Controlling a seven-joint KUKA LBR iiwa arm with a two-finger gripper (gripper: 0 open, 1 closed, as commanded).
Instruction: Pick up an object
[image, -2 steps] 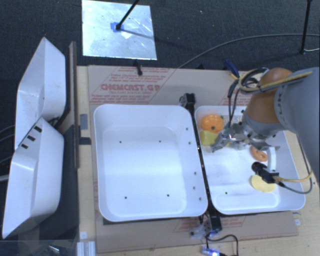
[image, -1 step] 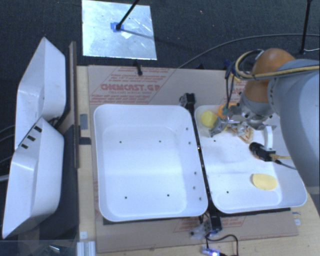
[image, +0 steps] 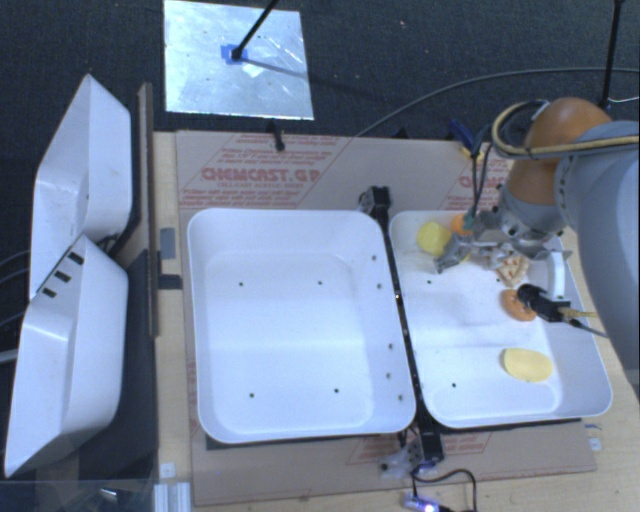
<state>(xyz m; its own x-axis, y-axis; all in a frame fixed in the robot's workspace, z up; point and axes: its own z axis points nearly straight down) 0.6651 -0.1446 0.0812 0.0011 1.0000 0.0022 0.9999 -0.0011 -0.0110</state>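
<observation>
The robot arm (image: 590, 170) reaches low into the back of the right bin (image: 480, 400), its gripper (image: 480, 240) set among a yellow ball (image: 433, 237), a waffle-patterned piece (image: 511, 267) and, nearer the front, an orange disc (image: 518, 304). From here I cannot tell how the fingers stand, or that anything sits between them. A pale yellow disc (image: 526, 365) lies well apart. Nothing looks lifted; the pick appears not yet done. The left bin (image: 300, 225) sits alongside.

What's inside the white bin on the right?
The right bin holds a yellow ball, a flat yellow piece, an orange piece and a tan piece. The gripper hides what lies beneath it.
</observation>
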